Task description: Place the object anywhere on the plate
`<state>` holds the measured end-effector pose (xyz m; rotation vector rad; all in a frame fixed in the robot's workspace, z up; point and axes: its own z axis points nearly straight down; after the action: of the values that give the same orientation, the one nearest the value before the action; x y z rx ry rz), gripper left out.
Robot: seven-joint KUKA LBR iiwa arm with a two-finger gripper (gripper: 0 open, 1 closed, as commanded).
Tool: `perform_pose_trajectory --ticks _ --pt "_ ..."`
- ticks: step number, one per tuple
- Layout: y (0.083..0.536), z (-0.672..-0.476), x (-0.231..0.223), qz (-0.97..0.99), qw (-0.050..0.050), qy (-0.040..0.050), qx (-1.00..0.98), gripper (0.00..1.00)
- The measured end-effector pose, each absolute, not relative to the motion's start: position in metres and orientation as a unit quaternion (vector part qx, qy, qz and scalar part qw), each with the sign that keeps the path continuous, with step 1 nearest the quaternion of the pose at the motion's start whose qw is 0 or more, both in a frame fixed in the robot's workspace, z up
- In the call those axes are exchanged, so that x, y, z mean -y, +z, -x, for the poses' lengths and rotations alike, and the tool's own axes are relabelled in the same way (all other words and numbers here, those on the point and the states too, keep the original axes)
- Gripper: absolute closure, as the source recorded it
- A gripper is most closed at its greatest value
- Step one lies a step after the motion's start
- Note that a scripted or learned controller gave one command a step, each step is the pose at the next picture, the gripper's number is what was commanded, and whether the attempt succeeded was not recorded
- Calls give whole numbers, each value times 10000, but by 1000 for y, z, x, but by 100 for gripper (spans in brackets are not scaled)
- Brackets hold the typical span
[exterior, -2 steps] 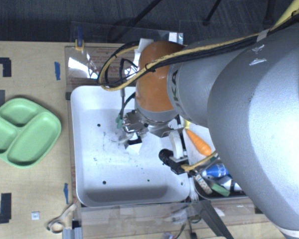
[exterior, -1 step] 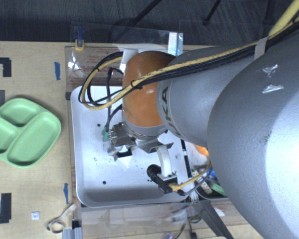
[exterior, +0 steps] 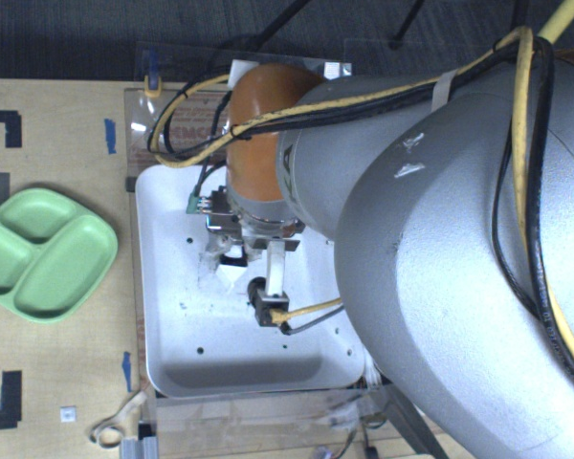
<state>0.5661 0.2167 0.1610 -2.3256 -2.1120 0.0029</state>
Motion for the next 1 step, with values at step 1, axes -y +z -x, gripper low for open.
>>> perform_pose_trajectory --ticks 1 --pt "102 -513 -223 7144 -5 -22 6998 100"
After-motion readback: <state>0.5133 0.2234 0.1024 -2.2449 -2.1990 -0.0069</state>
